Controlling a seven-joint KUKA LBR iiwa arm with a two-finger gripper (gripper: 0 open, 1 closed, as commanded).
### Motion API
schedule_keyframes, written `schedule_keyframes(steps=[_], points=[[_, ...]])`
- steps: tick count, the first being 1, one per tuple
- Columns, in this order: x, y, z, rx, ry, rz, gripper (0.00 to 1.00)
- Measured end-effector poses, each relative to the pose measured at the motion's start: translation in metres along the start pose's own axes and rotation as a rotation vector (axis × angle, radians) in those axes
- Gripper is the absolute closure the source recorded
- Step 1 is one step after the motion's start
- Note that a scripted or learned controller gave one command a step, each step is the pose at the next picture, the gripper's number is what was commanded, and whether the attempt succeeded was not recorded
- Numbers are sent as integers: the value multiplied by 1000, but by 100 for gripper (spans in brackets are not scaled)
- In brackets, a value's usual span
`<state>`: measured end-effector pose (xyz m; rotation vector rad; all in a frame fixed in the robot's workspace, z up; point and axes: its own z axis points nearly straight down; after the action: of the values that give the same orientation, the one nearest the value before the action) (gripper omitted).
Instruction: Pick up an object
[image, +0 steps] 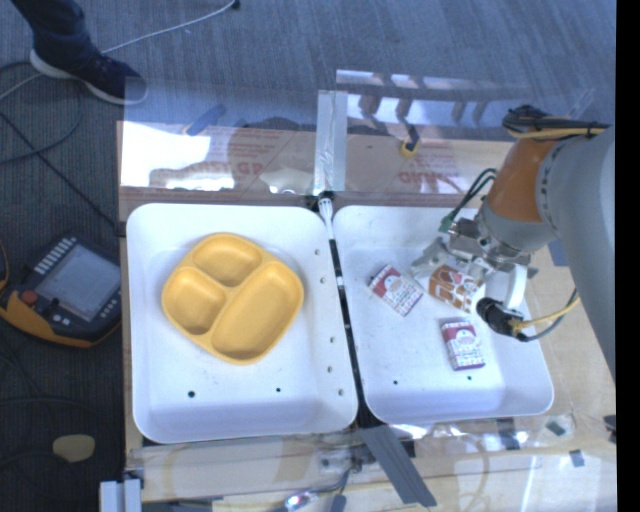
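Observation:
Three small packets lie in the right bin (520, 395). A red and white packet (395, 290) sits left of centre. An orange-brown packet (452, 288) lies just under my gripper (458, 262), which hangs low over the bin's upper right part. The gripper's body hides part of that packet. A dark red packet (463, 343) lies flat further toward the front, apart from the gripper. The grey arm with its orange band (520, 185) reaches in from the right.
A yellow divided plate (232, 296) lies in the left bin (160, 400). The ridge between the bins (342, 300) runs down the middle. A black cable and connector (497, 315) hang beside the gripper. A handheld controller (65, 290) rests on the floor at left.

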<state>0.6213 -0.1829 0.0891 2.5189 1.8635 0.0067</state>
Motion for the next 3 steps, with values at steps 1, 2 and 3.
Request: schedule_keyframes(steps=[1, 2, 3], points=[[1, 1, -11, -2, 3, -1, 100], [1, 1, -10, -1, 3, -1, 0], [-12, -67, -2, -1, 1, 12, 0]])
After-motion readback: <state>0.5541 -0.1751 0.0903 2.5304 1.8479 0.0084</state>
